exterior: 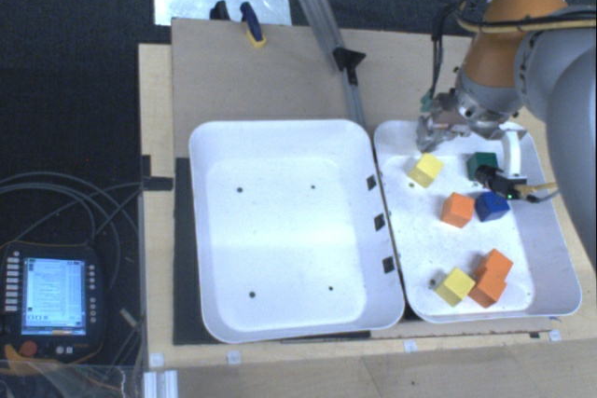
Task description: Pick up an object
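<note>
The right bin (pixel 546 242) holds several small blocks. A yellow block (pixel 426 170) lies near its back left, and a green block (pixel 482 164) sits to the right of it. In the middle, an orange block (pixel 457 210) and a blue block (pixel 492 205) lie side by side. At the front are another yellow block (pixel 455 286) and two orange blocks (pixel 492 277) touching each other. My gripper (pixel 450 128) hangs low over the back of this bin, just behind the first yellow block and the green one. I see no block in it.
The left bin (pixel 280 228) stands beside the right one, and a row of black clips (pixel 381 221) lies along the seam between them. A grey pole (pixel 317 0) slants over the back of the bench. A handheld control screen (pixel 51 298) and cables lie at far left.
</note>
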You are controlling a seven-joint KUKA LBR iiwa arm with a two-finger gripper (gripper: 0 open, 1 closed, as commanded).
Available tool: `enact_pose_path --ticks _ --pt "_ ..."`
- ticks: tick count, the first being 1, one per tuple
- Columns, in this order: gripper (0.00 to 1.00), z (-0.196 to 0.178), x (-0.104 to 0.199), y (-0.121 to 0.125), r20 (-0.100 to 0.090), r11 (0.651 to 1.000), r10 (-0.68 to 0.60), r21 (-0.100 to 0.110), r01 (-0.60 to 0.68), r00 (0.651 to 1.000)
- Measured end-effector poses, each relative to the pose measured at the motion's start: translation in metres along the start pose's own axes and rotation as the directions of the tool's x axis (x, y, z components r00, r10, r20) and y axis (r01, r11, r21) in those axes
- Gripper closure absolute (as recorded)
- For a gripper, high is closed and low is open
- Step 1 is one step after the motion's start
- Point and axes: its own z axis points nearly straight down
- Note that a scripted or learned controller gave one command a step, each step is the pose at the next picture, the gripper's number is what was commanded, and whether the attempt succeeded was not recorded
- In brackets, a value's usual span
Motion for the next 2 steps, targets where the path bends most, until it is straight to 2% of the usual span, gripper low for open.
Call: enact_pose_path --ticks 2 --pt "1.0 -0.114 0.01 0.006 -0.001 1.0 -0.001 -0.001 0.001 1.0"
